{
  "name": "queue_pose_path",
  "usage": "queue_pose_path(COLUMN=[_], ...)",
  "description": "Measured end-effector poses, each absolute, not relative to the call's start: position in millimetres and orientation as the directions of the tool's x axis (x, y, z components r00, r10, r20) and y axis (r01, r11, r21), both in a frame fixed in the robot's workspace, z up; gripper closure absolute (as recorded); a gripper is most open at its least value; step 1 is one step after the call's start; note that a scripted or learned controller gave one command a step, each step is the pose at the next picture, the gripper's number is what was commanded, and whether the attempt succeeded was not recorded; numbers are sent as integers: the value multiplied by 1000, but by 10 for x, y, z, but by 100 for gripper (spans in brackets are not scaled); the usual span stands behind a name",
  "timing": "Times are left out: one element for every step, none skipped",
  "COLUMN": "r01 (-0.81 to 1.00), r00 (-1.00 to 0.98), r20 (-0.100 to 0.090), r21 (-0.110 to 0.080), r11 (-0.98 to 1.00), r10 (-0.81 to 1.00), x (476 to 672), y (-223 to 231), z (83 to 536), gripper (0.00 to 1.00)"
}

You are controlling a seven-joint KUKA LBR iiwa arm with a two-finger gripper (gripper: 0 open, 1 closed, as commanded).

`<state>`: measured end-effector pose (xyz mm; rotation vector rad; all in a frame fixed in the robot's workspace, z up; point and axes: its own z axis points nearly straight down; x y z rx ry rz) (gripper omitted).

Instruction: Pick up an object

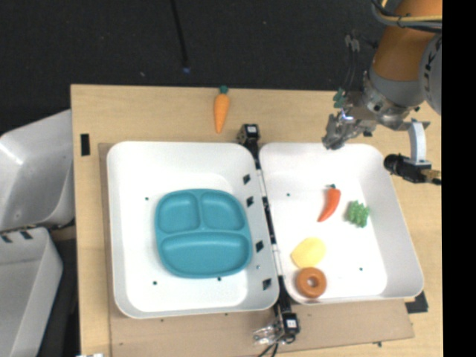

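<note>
Light wood bench point(89, 222), bare strip showing along its far edge and left side. Landmark: left white bin point(126, 222), sitting flat on the bench. Right white bin point(387, 222) sits just beside it, inner rims touching along a row of black clips. Toy carrot point(221, 110) lies directly on the bare wood beyond the left bin's far rim, near its far right corner, green top pointing away, not touching the bin
</note>
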<state>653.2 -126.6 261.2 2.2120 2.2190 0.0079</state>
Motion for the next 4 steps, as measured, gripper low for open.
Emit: queue_pose_path(r01=[1000, 1000, 1000, 1000], r00=[-4, -4, -4, -5], r20=[-2, -1, 0, 1], r21=[5, -1, 0, 0], r11=[4, 4, 4, 5], r10=[1000, 1000, 1000, 1000], x=[6541, 6498, 6348, 6125], y=[-1281, -840, -409, 31], z=[2986, 2899, 2913, 2868], gripper=[100, 100, 100, 100])
